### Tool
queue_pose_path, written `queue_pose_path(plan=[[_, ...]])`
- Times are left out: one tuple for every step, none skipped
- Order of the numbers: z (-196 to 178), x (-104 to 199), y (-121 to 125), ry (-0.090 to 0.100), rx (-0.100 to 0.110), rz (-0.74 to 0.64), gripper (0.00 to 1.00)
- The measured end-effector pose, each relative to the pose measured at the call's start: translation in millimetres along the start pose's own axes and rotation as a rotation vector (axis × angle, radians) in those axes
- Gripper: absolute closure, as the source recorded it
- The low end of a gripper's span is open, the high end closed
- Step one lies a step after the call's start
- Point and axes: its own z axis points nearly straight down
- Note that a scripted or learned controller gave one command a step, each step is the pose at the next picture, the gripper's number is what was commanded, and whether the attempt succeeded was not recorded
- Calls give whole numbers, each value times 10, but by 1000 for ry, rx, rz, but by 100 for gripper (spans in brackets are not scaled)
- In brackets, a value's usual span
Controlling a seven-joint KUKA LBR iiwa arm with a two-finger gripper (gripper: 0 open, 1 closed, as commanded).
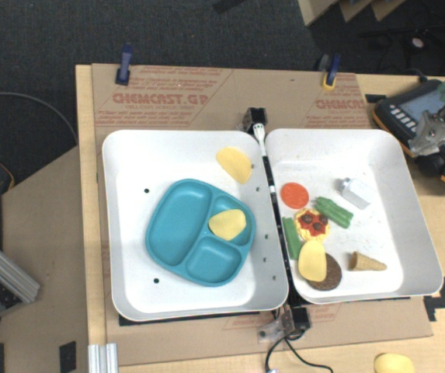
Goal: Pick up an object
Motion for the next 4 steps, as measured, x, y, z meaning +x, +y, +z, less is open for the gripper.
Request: queue_pose_path(plan=[[903,-414,-266,0,-5,0,100],[1714,-766,-485,0,-7,-2,100],[45,-215,-459,-6,-38,-15,100],[1585,-792,-331,1,-2,-1,100]])
